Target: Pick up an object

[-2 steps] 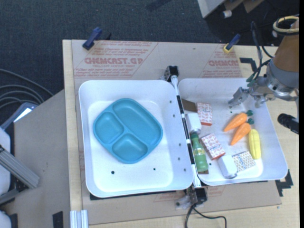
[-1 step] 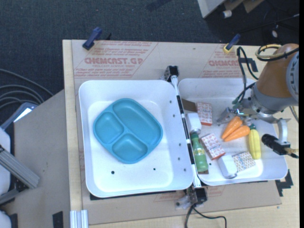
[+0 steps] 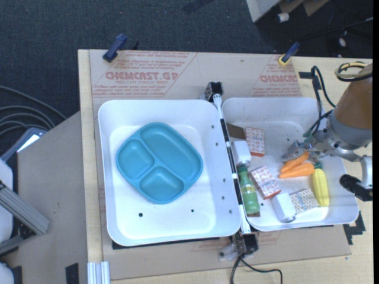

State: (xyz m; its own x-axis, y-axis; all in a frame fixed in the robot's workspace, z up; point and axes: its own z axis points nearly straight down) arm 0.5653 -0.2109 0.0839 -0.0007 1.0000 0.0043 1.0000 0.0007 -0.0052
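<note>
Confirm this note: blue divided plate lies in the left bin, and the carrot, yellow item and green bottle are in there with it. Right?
Not quite. The blue divided plate does lie in the left bin, but by itself. The camera view shows the carrot, yellow item and green bottle in the right bin, where the tool is.

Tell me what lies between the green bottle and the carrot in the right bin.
In the camera view, a small red-and-white packet lies between the green bottle and the carrot, on the white floor of the right bin.
</note>
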